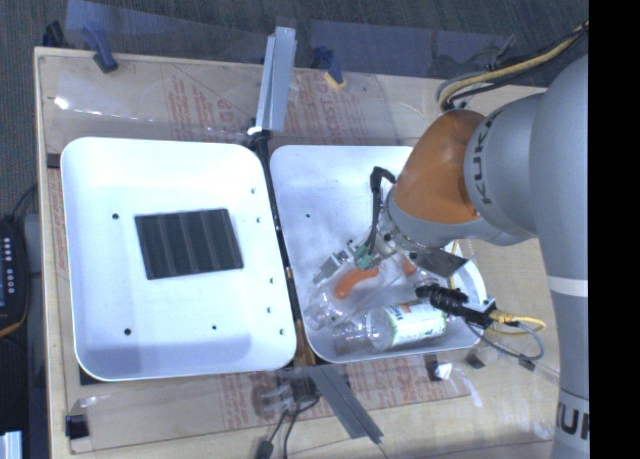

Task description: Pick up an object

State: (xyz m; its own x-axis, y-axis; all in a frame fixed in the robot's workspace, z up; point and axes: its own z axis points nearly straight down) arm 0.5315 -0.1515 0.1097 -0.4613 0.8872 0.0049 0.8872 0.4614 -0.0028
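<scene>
The right bin (310, 182) holds a small heap of objects near its front edge. A clear plastic bottle with a white and green label (400, 327) lies on its side there. Beside it are crumpled clear wrapping (330, 307) and an orange piece (350, 282). My gripper (368, 259) reaches down from the orange wrist band (440, 182) into the middle of this heap, just above the orange piece. Its fingers are mixed with the clutter and the arm covers much of the bin's right side.
The left bin (100, 197) carries a dark ribbed rectangular pad (189, 243) in its middle. A grey metal bar (274, 77) stands behind the gap between the bins. Cables (500, 325) trail off the right bin's front right corner.
</scene>
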